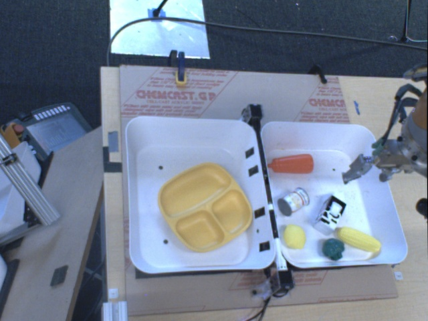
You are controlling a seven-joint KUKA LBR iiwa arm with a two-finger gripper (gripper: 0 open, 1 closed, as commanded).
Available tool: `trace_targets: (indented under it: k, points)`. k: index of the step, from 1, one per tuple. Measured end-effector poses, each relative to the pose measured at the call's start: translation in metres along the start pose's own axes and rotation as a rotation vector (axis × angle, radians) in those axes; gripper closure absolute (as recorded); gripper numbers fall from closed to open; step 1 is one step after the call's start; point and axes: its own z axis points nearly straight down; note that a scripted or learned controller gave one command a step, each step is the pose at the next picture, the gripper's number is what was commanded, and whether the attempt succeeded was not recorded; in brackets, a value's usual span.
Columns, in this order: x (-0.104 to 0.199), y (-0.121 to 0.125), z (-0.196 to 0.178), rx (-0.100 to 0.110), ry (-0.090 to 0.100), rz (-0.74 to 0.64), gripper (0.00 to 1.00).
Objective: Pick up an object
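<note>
my gripper (366, 168) is hanging over the right bin (374, 139), near its right wall, and it is holding nothing. i cannot tell if it is spread or pressed together.

the things i could pick are sitting in this bin: one orange carrot (291, 164), one small can (293, 201), one black and white box (330, 212), one lemon (294, 236), one green ball (333, 248) and one corn (358, 240). that is six.

the left bin (144, 179) is holding one yellow plate (204, 206) with three parts.

i am thinking the round can might roll away if i am bumping it. the box, ball and corn are lying close together, so i might be grabbing two or pushing one aside. i might also be hitting the bin wall.
</note>
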Motion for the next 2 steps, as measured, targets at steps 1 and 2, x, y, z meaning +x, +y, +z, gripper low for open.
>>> trace_targets:
  k: [1, 2]
  points:
    - [0.000, 0.002, -0.005, -0.009, -0.003, -0.003, 0.00]
    - [-0.003, -0.006, 0.049, -0.006, -0.001, 0.000, 0.00]
